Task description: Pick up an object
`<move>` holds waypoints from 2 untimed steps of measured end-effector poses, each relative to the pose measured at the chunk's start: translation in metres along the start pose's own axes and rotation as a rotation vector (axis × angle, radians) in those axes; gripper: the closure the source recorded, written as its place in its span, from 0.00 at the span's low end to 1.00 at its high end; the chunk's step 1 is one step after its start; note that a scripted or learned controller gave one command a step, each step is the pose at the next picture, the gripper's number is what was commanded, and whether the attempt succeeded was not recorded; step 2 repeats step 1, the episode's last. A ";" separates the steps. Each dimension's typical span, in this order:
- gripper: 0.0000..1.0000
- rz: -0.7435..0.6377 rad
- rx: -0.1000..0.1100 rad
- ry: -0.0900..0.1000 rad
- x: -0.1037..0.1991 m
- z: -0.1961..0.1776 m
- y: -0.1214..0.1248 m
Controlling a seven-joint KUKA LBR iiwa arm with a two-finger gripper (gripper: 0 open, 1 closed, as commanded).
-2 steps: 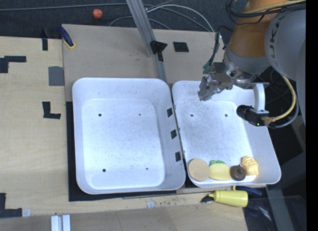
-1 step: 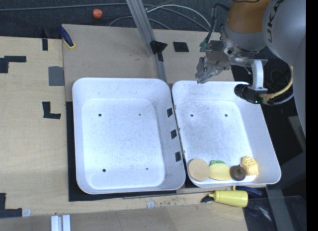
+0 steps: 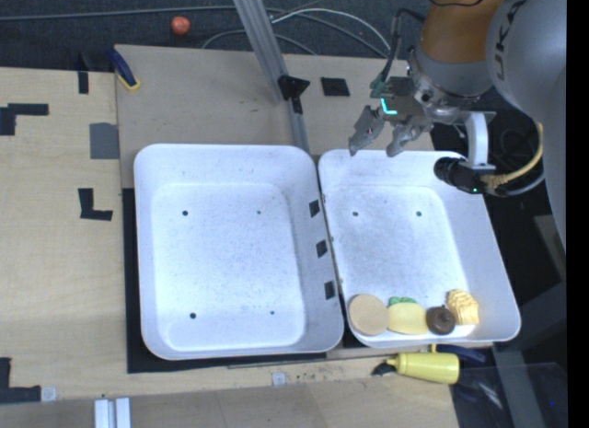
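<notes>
My gripper (image 3: 381, 140) hangs above the far edge of the right bin (image 3: 479, 233), its two fingers spread apart with nothing between them. Along the near wall of that bin lie several small items in a row: a tan round disc (image 3: 367, 314), a green piece (image 3: 400, 302), a pale yellow lump (image 3: 406, 318), a dark brown round piece (image 3: 441, 321) and a yellow ridged piece (image 3: 462, 306). They sit well away from the gripper, at the opposite end of the bin.
The left bin (image 3: 166, 233) stands beside the right one. A slanted metal pole (image 3: 267, 49) rises behind the bins. A yellow tool (image 3: 427, 366) lies on the bench just in front of the right bin. A small red ball (image 3: 180, 24) rests far back.
</notes>
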State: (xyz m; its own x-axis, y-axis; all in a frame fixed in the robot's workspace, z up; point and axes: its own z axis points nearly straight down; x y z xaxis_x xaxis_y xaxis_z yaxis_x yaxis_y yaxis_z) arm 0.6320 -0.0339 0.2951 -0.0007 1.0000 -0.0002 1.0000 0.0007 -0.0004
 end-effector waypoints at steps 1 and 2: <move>0.00 0.006 -0.001 -0.002 -0.085 -0.018 0.040; 0.00 0.006 -0.001 -0.002 -0.085 -0.018 0.040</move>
